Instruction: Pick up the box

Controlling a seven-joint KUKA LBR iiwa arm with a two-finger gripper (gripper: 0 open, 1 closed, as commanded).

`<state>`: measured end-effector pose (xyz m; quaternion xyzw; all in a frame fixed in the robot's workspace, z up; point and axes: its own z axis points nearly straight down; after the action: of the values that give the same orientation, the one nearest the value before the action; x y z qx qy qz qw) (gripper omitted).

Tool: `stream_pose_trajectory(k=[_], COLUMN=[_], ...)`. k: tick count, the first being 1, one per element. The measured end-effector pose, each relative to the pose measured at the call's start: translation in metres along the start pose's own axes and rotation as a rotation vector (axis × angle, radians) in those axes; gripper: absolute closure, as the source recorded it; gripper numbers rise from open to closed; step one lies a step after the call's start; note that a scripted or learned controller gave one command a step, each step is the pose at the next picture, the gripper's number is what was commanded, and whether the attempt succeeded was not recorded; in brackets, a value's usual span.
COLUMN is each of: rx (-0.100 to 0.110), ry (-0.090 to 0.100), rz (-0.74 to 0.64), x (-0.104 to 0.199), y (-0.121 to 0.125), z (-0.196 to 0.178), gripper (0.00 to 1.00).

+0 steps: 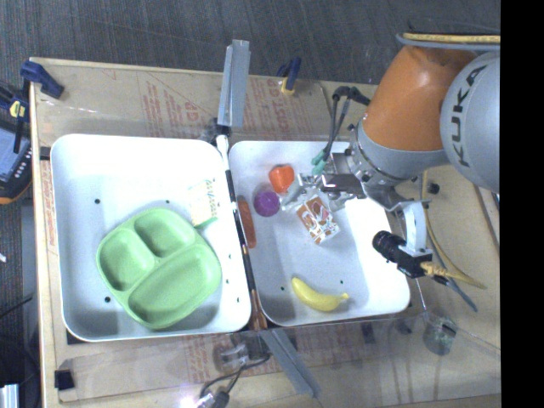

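The box (317, 220), a small carton printed in red and white, is seen in the right bin (387, 300), in its upper middle part, lying tilted with its long axis running from upper left to lower right. The gripper (316, 187) is placed directly above the box's upper end, touching or nearly touching it; whether the box is pinched cannot be told, since the fingertips are hidden among the metal parts of the wrist.

Just left of the box, a purple ball (267, 202) and an orange ball (281, 177) are found close together, the orange one slightly higher. A brown stick-shaped item (246, 221) is laid along the bin's left wall. A yellow banana (318, 294) is set near the bin's lower edge, well apart from the box.

In the left bin (76, 164), a green divided plate (158, 266) is held in the lower middle, and a pale yellow-green packet (202, 201) lies near the right wall, just above the plate.

Both bins are borne side by side on a light wooden bench (127, 92), with blue clamps (38, 76) fixed at its far edge. A dark carpeted floor (170, 7) is visible beyond the bench.
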<state>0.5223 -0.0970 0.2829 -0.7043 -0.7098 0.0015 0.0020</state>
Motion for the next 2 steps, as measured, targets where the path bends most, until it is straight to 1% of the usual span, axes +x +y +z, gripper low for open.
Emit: stream_pose_trajectory(k=[1, 2], rx=[0.003, -0.003], ry=[-0.001, -0.001], rz=[0.160, -0.292], x=[-0.006, -0.024], y=[0.028, 0.093], z=[0.064, 0.175], gripper=[0.00, 0.00])
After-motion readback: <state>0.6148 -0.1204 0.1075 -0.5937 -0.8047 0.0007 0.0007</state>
